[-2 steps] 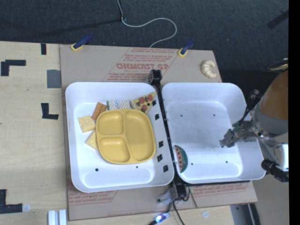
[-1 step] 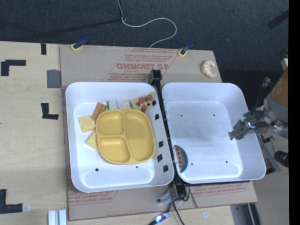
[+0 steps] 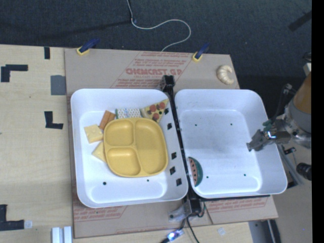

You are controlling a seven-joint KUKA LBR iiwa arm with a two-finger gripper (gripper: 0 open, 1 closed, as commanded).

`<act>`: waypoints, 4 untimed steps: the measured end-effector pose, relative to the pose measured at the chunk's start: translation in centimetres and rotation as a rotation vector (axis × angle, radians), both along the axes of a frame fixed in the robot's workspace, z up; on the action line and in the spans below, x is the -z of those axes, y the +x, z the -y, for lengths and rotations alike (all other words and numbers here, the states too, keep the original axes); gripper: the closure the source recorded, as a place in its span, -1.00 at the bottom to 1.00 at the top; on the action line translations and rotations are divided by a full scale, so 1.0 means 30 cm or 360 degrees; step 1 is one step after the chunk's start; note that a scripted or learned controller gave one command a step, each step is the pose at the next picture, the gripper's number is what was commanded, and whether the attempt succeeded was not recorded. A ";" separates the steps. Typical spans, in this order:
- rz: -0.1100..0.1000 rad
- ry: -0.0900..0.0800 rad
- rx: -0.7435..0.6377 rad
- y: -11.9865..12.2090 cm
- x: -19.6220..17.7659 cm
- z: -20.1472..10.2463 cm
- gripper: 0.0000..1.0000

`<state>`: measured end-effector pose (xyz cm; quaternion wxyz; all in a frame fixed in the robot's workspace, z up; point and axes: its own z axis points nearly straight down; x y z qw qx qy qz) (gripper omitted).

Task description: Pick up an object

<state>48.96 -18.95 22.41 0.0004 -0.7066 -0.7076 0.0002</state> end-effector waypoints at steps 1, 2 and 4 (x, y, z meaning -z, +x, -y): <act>-0.0001 0.0002 -0.0007 0.015 -0.012 -0.148 1.00; -0.0004 0.0003 -0.0006 -0.004 0.012 -0.324 1.00; -0.0005 0.0001 -0.0008 0.057 0.042 -0.690 1.00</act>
